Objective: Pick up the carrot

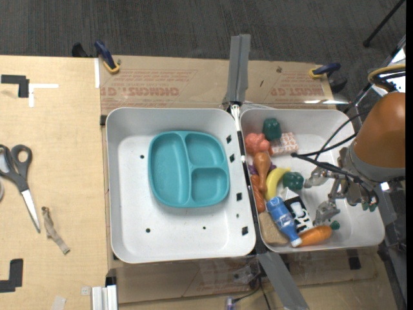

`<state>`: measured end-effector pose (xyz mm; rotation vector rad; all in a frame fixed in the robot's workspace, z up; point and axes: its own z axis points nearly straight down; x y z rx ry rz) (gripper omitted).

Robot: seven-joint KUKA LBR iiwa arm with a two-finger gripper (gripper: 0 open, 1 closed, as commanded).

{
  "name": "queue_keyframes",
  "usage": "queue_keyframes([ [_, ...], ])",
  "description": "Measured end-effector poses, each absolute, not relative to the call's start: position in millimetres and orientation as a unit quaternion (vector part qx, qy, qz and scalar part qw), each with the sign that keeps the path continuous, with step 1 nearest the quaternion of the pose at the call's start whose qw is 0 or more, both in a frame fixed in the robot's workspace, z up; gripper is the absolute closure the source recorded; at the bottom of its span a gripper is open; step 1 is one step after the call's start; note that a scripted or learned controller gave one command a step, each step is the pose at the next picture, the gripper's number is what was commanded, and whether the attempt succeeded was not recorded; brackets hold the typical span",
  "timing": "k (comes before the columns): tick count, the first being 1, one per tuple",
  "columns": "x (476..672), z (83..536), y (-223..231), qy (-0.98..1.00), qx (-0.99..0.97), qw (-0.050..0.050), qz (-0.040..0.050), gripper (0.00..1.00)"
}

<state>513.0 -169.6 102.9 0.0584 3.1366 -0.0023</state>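
A: Wooden bench (51, 128), dark carpet behind, cardboard under two white bins. Scissors (19, 179) lie at the bench's left side, and a teal plate (190, 169) sits in the left bin (122, 237).

B: The carrot (316, 235)?

A: Front of the right bin (368, 237), just beside a blue bottle (282, 217). The hand (329, 208) hangs just above it, holding nothing.

B: Fingers wide or narrow?

A: Can't tell: cables and glare blur it. The arm (384, 137) is cut off at the right.

Teal divided plate (190, 169) in left bin (122, 237); scissors (20, 179) on bench.
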Motion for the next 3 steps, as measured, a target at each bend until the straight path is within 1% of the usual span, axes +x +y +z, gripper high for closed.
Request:
queue_keyframes([
  [1, 508.9, 92.4, -94.8, 0.999, 0.051, 0.001, -0.0001, 0.0],
  [2, 618.5, 129.4, -117.1, 0.998, 0.068, 0.003, -0.0003, 0.0],
  [3, 602.5, 192.7, -29.9, 0.995, 0.099, 0.002, 0.0002, 0.0],
])
